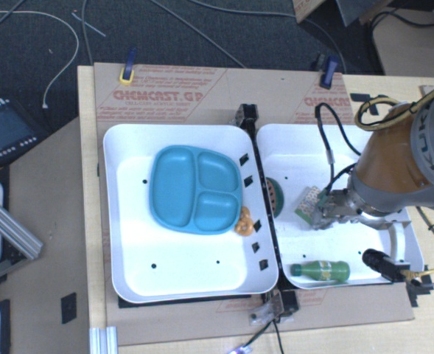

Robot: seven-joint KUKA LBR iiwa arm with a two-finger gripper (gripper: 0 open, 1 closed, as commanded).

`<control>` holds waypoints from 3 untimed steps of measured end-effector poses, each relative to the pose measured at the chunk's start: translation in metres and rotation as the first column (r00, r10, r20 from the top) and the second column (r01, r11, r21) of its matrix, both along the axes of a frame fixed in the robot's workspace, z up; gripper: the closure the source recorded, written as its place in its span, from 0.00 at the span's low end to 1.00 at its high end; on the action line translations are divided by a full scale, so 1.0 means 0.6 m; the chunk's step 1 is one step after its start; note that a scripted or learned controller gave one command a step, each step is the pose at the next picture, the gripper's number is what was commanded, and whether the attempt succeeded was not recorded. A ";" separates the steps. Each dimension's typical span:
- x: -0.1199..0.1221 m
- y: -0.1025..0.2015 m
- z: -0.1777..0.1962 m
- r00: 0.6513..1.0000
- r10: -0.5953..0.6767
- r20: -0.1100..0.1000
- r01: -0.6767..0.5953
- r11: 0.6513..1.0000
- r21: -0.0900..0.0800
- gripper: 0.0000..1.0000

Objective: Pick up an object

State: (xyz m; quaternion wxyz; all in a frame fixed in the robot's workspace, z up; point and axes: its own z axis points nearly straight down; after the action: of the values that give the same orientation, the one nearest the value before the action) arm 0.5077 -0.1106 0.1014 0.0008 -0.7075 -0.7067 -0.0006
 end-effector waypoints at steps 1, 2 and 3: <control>0.001 0.004 0.106 1.000 0.002 0.006 -0.002 1.000 -0.003 1.00; 0.004 0.004 0.196 1.000 0.003 0.007 -0.003 1.000 -0.003 1.00; 0.005 0.005 0.180 1.000 0.001 -0.002 -0.001 1.000 -0.001 1.00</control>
State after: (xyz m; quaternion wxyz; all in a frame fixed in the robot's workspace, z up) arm 0.5104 -0.1078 0.2093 0.0013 -0.7071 -0.7071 0.0004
